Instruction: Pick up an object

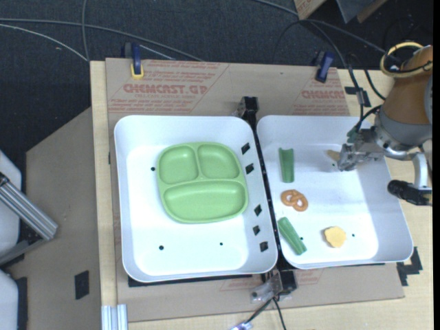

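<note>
The pickable things are all sitting in the right bin (385, 246). Nearest the divider, toward the far side, a short green stick (286, 165) is lying roughly lengthwise. Just below it a small brown pretzel (294, 199) is resting on the white floor, and nearer still a second green stick (291, 236) is lying at a slant with its lower end close to the bin's near wall. To the right of that stick, a yellow chunk (335, 237) is sitting apart from everything else.

The gripper (346, 158) is hanging low over the far part of this same bin, well apart from the yellow chunk and off to the right of the upper green stick. It is pointing down and to the left. From here I cannot tell how it is set or whether anything is in it; a small tan patch is showing right at its tip, too small to identify. The grey arm with its orange band (407, 98) is coming in over the bin's right edge.

In the left bin (137, 253), a green divided plate (202, 182) with three compartments is lying flat near the middle. Both bins are resting on a brown board (172, 84) printed with red lettering, clamped at its far edge.
</note>
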Motion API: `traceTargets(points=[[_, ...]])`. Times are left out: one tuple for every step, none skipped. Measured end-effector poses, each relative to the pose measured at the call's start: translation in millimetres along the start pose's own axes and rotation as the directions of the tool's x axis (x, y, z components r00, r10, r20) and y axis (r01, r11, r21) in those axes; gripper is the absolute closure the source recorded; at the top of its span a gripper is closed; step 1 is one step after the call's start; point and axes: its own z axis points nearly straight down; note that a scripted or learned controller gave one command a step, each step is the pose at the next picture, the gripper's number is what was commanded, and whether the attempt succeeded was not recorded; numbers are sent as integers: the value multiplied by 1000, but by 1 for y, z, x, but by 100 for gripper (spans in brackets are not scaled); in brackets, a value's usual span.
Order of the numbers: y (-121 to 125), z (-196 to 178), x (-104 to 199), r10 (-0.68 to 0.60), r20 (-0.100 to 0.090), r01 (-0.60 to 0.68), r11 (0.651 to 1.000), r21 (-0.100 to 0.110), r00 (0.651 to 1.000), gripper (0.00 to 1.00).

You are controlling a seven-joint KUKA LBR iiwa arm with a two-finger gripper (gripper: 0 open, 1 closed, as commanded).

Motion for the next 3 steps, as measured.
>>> traceTargets(points=[[10,-48,-1,0,2,0,1000,-5,1000,100],[11,-95,-1,0,2,0,1000,-4,1000,100],[22,-88,50,-5,-3,5,1000,2,1000,100]])
